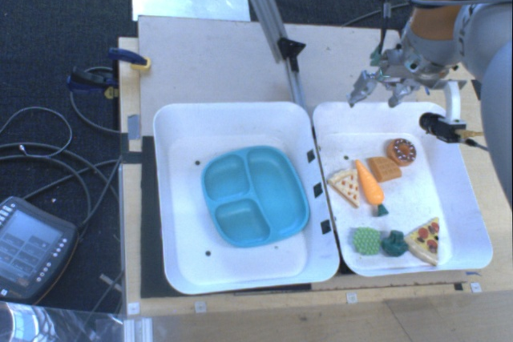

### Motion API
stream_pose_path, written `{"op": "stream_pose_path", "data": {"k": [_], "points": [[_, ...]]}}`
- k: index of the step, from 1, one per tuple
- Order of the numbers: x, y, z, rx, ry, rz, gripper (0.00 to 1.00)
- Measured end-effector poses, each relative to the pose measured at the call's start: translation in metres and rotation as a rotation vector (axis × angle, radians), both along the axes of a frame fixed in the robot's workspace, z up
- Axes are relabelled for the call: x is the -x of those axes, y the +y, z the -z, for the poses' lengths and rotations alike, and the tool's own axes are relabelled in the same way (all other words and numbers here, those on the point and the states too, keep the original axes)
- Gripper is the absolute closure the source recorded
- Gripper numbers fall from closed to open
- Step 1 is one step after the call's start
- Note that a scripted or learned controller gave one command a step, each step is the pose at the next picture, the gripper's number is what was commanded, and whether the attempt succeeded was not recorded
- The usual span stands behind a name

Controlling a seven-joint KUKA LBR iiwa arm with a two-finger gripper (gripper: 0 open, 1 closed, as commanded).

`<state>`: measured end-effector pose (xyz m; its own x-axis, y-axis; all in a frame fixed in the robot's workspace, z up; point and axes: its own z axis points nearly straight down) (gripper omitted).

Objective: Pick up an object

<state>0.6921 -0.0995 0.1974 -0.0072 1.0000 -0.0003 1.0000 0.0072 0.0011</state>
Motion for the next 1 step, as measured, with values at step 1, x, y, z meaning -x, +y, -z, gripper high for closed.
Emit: {"op": "stream_pose_path", "data": {"k": [1], "points": [[0.0, -0.0004, -0.0001, 0.001, 0.0, 0.0, 0.0]]}}
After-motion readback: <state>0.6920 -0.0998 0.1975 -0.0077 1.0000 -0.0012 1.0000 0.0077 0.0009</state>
